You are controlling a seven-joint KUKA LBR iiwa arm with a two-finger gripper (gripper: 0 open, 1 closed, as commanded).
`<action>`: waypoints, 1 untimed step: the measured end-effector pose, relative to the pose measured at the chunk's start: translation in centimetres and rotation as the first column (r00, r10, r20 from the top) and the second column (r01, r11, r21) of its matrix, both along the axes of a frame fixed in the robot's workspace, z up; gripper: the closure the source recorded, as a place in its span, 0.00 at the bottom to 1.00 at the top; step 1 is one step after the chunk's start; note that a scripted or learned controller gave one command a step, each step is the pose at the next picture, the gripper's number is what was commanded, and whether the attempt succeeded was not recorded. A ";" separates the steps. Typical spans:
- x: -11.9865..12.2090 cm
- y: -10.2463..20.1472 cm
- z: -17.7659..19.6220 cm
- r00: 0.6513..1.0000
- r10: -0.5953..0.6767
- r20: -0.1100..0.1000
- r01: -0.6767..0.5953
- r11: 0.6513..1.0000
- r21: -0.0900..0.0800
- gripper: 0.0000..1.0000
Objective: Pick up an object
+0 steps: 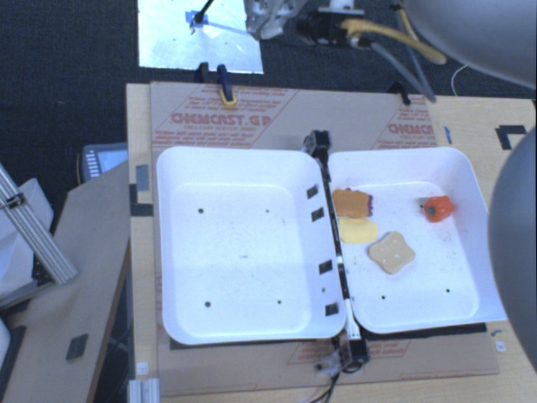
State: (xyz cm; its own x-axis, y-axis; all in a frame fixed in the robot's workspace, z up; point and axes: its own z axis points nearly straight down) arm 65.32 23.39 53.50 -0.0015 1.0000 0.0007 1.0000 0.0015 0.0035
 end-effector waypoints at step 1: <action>1.6 0.0 0.0 1.000 0.002 -0.001 -0.002 1.000 0.000 1.00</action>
